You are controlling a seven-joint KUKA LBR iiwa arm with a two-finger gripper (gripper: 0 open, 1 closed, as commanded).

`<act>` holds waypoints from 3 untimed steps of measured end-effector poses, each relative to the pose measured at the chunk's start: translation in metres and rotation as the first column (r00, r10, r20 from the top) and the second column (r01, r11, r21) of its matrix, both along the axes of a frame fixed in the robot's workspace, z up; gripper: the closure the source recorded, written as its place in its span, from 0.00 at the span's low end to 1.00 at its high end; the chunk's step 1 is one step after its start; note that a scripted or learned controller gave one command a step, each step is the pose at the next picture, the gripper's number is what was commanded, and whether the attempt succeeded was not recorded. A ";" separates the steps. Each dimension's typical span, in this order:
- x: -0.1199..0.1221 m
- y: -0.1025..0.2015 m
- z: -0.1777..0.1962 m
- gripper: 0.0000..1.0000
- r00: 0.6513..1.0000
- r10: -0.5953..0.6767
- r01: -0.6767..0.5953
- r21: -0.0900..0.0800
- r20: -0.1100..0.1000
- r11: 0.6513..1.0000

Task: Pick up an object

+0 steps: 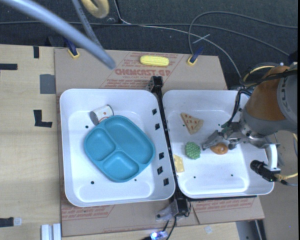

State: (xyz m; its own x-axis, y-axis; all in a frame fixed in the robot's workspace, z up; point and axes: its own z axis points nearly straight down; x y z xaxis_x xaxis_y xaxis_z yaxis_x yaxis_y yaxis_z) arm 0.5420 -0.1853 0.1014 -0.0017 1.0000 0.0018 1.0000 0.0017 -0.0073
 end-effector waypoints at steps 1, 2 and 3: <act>0.001 0.000 0.013 1.00 1.000 0.001 -0.001 -0.001 0.004 1.000; -0.004 -0.009 0.068 1.00 1.000 -0.002 0.002 -0.004 0.011 1.000; -0.001 0.001 0.119 1.00 1.000 0.001 -0.001 -0.004 0.012 1.000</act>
